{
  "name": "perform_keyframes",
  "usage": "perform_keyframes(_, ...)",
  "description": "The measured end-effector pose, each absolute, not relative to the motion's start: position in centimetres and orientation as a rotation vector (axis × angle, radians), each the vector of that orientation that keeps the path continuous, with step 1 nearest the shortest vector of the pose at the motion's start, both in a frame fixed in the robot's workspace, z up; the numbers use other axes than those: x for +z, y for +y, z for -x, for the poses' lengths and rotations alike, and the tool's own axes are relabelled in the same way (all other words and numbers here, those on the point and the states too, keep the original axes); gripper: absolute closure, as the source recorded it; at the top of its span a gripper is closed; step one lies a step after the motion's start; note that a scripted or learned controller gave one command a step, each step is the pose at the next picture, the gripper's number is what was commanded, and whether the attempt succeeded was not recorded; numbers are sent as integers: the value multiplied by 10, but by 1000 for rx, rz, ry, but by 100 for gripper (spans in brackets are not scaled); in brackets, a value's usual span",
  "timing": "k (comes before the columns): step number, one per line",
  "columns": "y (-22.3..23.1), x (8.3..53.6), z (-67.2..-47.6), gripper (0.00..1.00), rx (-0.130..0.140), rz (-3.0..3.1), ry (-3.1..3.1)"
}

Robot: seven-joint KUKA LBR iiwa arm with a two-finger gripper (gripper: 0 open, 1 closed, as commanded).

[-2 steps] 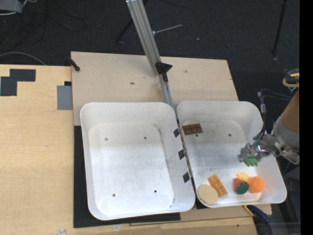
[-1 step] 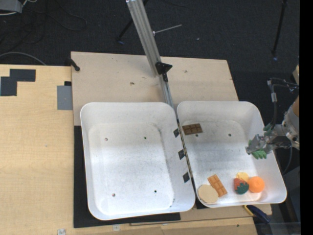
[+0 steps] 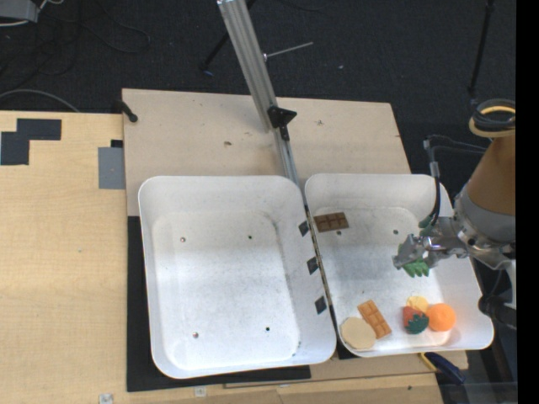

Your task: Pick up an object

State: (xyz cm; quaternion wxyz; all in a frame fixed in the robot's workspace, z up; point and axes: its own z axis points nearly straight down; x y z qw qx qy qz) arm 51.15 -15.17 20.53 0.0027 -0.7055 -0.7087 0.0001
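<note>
My gripper (image 3: 413, 259) is over the right side of the right bin (image 3: 370, 190), reaching in from the right. A small green toy (image 3: 415, 268) sits between its fingertips, and the fingers are shut on it. Farther back in this bin lies a brown chocolate bar (image 3: 331, 221). Along the front edge lie an orange wafer (image 3: 374, 319) and a beige disc (image 3: 359, 334). At the front right corner are an orange ball (image 3: 440, 316), a yellow piece (image 3: 418, 303) and a red and green piece (image 3: 413, 321).
The left bin (image 3: 160, 200) stands beside the right one, with black clips (image 3: 309, 263) along the shared wall. A slanted aluminium rail (image 3: 253, 66) rises behind the bins. The bench edge lies just past the right bin.
</note>
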Motion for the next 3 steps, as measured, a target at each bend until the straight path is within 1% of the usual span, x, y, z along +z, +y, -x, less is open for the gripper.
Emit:
perform_keyframes(1, -94, 212, -502, 100, 0, 2211, -2223)
perform_keyframes(2, -50, 211, -507, 100, 1, 2214, -2222)
perform_keyframes(3, 11, 218, -511, 100, 1, 2212, -2225)
